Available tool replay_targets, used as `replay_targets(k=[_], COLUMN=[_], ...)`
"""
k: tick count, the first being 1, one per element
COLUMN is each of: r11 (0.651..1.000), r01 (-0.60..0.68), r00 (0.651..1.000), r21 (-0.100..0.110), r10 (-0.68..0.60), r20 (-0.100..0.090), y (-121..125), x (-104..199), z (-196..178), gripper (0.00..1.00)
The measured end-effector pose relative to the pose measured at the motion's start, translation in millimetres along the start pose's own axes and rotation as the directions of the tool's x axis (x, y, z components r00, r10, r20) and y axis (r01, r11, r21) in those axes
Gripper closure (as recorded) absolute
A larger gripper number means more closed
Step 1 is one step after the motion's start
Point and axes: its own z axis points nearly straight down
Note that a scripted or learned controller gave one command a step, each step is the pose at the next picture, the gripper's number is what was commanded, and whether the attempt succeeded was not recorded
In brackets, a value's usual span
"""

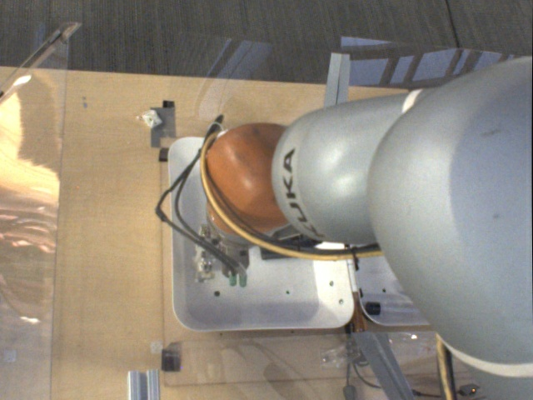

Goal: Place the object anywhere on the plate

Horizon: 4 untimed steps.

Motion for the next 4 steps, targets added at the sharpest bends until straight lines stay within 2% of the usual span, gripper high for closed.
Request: replay_targets(k=[1,2,3,4], r11=[0.999,0.999,0.882,0.981], r01=[-0.044,0.048,-0.471,-0.193], r00=[0.999,0.999,0.882,0.981], r21=[-0.006,-0.001,0.003,0.001], r10=[0.044,-0.048,0.471,0.193], r20=[0.014,0.006,-0.001,0.0], y=[-0.5,-9.9,-0.4,-0.9], x=[18.6,22.1,7.1,24.2], z=[23.0,-112.1,-15.3,7.4], gripper=[1.0,1.0,1.0,1.0])
